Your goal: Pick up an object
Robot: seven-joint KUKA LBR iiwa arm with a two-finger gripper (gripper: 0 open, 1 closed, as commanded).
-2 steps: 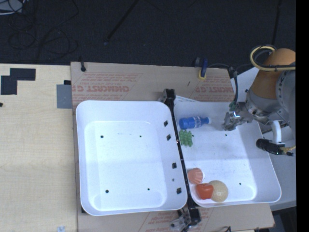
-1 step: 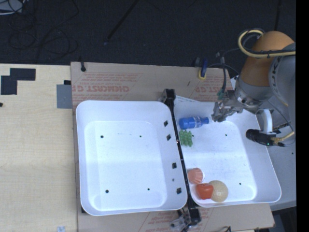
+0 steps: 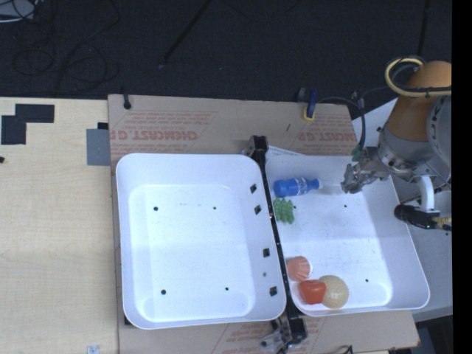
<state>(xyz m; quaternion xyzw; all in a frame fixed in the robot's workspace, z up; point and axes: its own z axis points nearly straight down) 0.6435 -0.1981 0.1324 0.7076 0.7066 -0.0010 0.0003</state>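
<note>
The right bin [image 3: 383, 271] holds a blue bottle [image 3: 295, 186] lying on its side near the far left corner, with a small green object [image 3: 284, 211] just below it. Near the front left corner sit a pale orange round object [image 3: 298, 268], a red one [image 3: 312, 291] and a cream ball [image 3: 335, 290], close together. My gripper [image 3: 354, 178] hangs over the far right part of this bin, to the right of the bottle and apart from it. Nothing shows between its fingers.
The left bin [image 3: 133, 198] sits beside the right one, divided by a black strip with clips [image 3: 267, 227]. Both bins rest on a cardboard sheet [image 3: 184, 124]. The arm's grey body and orange band [image 3: 420, 102] fill the upper right.
</note>
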